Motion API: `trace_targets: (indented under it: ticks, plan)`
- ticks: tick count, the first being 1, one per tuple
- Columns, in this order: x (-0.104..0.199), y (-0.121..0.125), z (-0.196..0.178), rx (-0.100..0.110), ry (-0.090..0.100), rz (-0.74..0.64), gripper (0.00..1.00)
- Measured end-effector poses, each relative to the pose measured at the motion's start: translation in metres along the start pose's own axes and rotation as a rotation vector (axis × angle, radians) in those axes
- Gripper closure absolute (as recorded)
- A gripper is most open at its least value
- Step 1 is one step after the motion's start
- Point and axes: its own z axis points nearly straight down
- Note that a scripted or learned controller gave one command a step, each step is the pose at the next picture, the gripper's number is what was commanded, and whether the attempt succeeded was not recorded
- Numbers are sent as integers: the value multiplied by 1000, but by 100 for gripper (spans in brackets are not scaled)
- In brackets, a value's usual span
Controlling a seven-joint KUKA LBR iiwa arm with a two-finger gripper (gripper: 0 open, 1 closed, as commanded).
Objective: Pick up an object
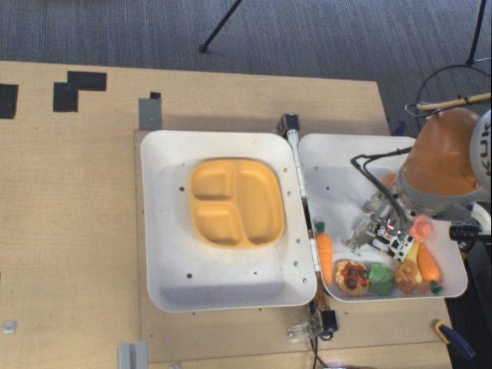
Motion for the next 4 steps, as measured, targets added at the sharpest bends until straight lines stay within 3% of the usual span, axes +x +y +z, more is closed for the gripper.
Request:
trace_targets:
  ticks: [1, 2, 3, 4]
  plan:
    - [43, 31, 0, -1, -2, -150, 0]
    - [-21, 37, 0, 0, 2, -433, 0]
    - [-122, -6, 2, -1, 1, -772, 0]
    - [-119, 14, 2, -2, 2, -1081, 0]
